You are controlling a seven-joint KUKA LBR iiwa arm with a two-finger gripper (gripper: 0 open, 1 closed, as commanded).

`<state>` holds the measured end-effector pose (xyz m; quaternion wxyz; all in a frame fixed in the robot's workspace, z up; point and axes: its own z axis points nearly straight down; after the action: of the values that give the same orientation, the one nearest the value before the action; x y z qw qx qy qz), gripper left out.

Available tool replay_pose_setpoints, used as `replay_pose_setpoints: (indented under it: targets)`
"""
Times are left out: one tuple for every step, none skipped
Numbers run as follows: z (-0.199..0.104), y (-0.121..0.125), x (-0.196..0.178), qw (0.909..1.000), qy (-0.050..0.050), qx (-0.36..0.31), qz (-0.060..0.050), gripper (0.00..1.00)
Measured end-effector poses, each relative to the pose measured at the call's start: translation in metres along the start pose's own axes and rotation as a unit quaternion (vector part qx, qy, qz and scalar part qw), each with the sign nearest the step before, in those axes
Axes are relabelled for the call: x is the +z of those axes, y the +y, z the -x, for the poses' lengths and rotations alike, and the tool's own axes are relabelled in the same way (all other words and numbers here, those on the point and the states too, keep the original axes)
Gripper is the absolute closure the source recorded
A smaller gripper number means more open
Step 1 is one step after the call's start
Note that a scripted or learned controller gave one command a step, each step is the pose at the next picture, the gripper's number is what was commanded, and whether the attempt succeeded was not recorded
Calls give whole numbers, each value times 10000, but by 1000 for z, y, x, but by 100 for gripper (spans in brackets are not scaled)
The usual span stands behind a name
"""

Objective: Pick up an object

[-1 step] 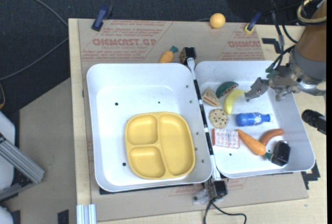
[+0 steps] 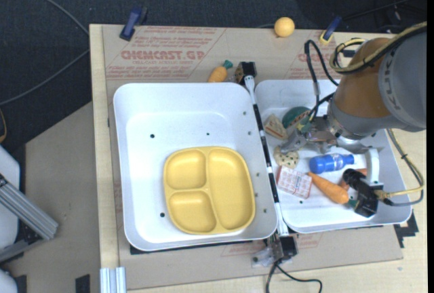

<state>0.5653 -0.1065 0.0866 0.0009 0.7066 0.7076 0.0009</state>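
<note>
Brown table (image 2: pixel 169 47) on dark floor, two white bins side by side on top.
Right bin (image 2: pixel 400 213) full of small things: blue bottle (image 2: pixel 331 163) lying flat near the middle, orange carrot (image 2: pixel 329 189) just below it, red-and-white card (image 2: pixel 293 182) to the left, dotted dice (image 2: pixel 289 159) above the card. Claw (image 2: pixel 303 136) low over the pile, just beside the dice, tips lost in the clutter, so cannot tell if apart or together. Left bin (image 2: pixel 135 115) with a yellow split plate (image 2: pixel 209 188). Yellow ball (image 2: pixel 284 26) up at the table's far edge.
</note>
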Motion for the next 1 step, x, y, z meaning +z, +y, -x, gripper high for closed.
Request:
replay_pose_setpoints:
  targets:
    - [3, -50, 0, 10000, -1, 13, 11, 0]
